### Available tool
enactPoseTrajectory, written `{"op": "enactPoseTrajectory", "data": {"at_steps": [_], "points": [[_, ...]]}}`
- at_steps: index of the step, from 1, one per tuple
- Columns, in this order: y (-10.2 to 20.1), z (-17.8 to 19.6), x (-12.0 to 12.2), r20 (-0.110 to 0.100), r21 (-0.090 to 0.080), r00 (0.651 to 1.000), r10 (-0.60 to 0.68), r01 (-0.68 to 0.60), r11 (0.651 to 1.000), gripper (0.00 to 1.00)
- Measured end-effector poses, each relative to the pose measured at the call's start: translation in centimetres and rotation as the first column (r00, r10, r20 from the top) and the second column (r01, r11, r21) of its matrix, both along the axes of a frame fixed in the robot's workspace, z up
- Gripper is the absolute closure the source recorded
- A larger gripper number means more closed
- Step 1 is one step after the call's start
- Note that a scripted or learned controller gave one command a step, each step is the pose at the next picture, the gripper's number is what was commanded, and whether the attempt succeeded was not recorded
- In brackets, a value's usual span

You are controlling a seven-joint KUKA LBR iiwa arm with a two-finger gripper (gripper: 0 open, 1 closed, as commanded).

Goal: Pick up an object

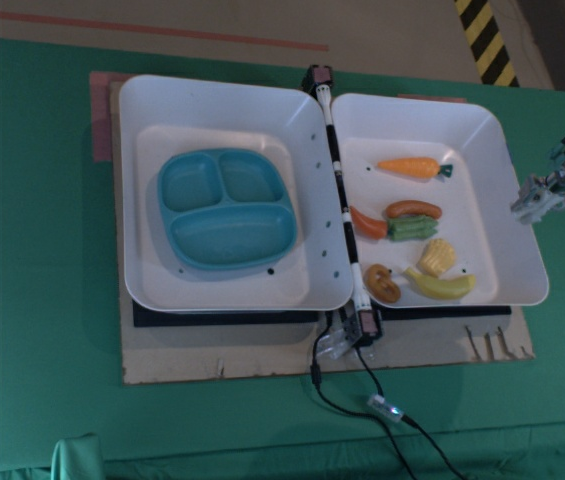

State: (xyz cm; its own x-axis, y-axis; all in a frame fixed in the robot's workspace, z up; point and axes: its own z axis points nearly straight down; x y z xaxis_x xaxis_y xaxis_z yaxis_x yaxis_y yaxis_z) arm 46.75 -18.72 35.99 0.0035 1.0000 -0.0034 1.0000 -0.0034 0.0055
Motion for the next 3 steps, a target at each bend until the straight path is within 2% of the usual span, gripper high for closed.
{"op": "enactPoseTrajectory", "data": {"at_steps": [1,2,3], "points": [[0.0,-2.7,0.0,-0.002,0.001,1.000,-0.001,0.001,1.000,1.00],[0.0,-1.3,0.0,0.000,0.000,1.000,0.000,0.000,1.000,1.00],[0.5,-1.9,0.0,-0.002,0.000,1.000,-0.001,0.001,1.000,1.00]]}}
